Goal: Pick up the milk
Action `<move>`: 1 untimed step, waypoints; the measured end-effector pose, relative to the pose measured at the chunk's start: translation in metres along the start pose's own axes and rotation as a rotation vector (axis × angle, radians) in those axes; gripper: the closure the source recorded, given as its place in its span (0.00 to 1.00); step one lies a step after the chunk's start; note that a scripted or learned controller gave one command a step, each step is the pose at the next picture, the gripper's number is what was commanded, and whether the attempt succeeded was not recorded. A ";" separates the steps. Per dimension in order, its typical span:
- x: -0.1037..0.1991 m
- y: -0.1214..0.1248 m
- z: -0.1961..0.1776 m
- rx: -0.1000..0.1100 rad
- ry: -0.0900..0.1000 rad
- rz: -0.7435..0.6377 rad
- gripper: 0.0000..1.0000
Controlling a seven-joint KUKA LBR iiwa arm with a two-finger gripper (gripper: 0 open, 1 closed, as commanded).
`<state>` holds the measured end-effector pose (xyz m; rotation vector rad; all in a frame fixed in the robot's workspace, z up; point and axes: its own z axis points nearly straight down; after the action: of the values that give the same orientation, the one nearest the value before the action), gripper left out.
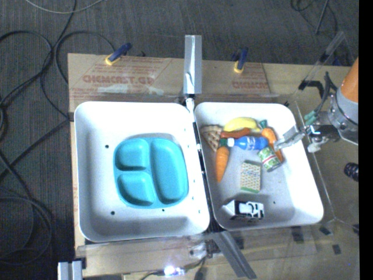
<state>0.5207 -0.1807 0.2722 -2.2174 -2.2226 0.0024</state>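
The claw (293, 136) stood at the right rim of the right bin (303, 179), its pale fingers reaching leftward over the bin's upper right part; whether they were apart or together could not be told from this view. The grey arm (344, 121) with its orange band entered from the right. Just below and left of the claw tip lay a small green and red can (270, 159), tilted, with an orange carrot-like piece (269, 137) beside it. Further left sat a blue and white bottle (247, 143) lying on its side, a yellow banana (241, 123) above it, and a second orange carrot (221, 162) near the bin's left wall. A speckled flat packet (250, 176) lay near the bin's middle. The milk (248, 209), a black and white carton lying flat, rested near the front wall of the right bin, well apart from the claw and untouched. The left bin (93, 174) held a blue divided tray (152, 171). Both bins rested on the worktop (116, 77), with two clamps at its far edge.
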 end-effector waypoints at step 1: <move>-0.018 0.008 0.153 0.001 0.001 -0.105 0.00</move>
<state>0.5278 -0.1986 0.1194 -2.0966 -2.3351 0.0016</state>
